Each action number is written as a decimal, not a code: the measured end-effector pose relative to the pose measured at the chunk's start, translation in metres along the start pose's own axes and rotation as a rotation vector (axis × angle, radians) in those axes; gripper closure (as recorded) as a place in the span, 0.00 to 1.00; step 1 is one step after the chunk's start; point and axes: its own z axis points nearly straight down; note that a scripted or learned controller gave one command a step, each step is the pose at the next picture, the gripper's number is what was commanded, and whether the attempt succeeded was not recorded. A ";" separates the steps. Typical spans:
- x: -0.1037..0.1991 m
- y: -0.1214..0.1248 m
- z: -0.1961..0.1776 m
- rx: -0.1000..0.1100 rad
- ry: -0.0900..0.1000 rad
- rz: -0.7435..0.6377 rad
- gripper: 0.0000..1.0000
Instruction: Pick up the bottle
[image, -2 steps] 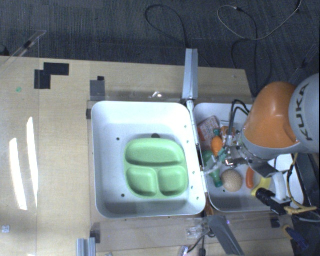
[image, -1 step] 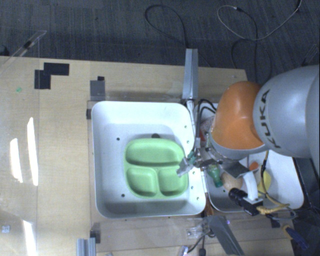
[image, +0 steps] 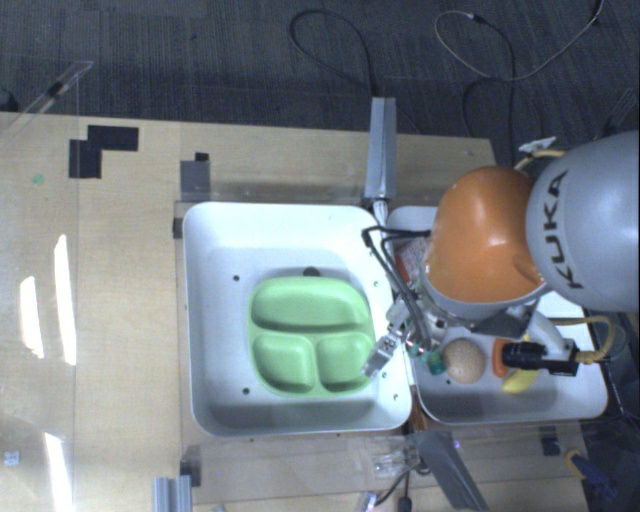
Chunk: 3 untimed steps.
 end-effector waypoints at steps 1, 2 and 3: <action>-0.031 -0.048 -0.001 -0.001 -0.002 0.007 0.00; 0.029 0.046 -0.001 -0.002 -0.003 0.064 0.00; 0.078 0.152 0.055 0.001 0.000 0.083 0.00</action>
